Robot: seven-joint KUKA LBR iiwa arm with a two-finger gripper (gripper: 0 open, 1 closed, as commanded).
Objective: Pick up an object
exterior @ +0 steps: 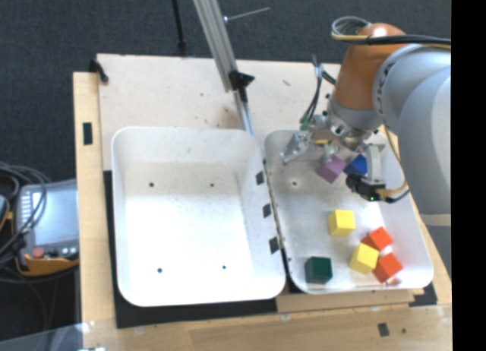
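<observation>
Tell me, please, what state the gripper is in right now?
Gripper: cannot be told; it sits low in the right bin, just above the purple block.

One fixed cam above bench (152, 76), slanting down on both bins (190, 213).

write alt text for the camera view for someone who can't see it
A grey and orange robot arm's end effector hangs over the right bin, close to a purple block and a blue one. Nearer the camera lie yellow, orange and green blocks.

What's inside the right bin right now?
Right bin: two yellow cubes, two orange ones, green cube, purple block, blue block. The arm covers the far corner.
</observation>
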